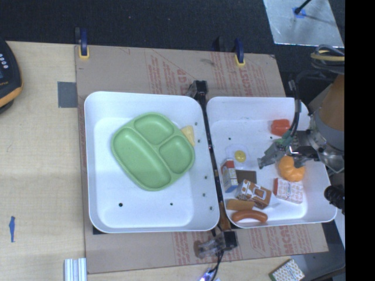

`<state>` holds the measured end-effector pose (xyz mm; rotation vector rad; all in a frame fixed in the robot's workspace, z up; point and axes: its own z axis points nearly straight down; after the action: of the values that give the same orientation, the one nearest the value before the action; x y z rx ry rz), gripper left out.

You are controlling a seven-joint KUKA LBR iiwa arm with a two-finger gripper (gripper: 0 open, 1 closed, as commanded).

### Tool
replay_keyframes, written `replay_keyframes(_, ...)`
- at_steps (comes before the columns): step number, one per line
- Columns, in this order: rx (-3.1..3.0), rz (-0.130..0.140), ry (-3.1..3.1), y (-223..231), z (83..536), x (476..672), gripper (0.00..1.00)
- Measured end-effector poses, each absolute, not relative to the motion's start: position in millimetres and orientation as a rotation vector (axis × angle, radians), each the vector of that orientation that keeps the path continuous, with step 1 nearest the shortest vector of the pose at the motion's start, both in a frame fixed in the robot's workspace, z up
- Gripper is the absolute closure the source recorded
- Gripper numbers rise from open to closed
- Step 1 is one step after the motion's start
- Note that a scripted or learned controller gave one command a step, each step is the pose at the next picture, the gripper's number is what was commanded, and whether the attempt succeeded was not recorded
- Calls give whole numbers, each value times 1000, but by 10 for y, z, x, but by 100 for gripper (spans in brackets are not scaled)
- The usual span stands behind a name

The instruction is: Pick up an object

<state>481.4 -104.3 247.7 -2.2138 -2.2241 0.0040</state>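
on the bench, the right bin (pixel 266 107) holds toy food, and the gripper (pixel 280 153) at centre right spreads its fingers apart beside an orange fruit (pixel 290 170).

Yellow piece (pixel 188 134) half under plate (pixel 153 151)

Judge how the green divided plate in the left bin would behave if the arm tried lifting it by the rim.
The green plate looks like rigid moulded plastic, so probably stiff and light. Its smooth, low rim may slip from the jaws. It lies flat and wide, so unlikely to roll.
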Motion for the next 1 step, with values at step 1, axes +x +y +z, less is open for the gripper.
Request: replay_keyframes(1, -2216, 3, -2222, -964, 1155, 5137, 0)
